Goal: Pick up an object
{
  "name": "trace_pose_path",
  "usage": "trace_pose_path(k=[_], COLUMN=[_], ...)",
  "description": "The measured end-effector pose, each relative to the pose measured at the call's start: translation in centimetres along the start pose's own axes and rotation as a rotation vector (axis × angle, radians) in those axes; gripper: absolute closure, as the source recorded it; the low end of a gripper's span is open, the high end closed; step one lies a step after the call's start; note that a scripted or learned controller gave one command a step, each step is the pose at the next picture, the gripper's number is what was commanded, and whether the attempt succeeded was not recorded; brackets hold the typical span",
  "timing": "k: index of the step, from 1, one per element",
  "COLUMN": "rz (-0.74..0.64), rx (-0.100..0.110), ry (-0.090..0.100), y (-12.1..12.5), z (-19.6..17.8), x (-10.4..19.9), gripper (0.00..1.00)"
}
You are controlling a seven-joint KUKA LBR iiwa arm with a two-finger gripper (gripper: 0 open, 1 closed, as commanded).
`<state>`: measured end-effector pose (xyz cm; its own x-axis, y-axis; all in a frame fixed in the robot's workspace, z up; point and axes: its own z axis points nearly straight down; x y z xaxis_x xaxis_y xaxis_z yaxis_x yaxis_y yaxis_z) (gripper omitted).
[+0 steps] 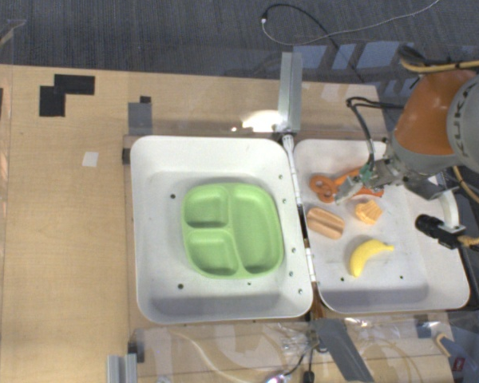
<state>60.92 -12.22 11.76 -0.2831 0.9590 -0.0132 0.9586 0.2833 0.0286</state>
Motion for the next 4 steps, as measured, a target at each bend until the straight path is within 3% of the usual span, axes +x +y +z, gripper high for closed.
trace_pose_path(k=[1, 2, 3, 4], rz=[0.011, -0.163, -0.167, -0.171], rx=[0.043, 0.019, 0.002, 0.014], ry=[0.022, 0.006, -0.006, 0.008], y=[3.9, 5.6, 6.1, 6.0], z=[2.2, 1.5, 0.0, 0.3], x=[-2.6, -3.2, -3.3, -2.8], gripper=[0.00, 0.00, 1.00, 0.00])
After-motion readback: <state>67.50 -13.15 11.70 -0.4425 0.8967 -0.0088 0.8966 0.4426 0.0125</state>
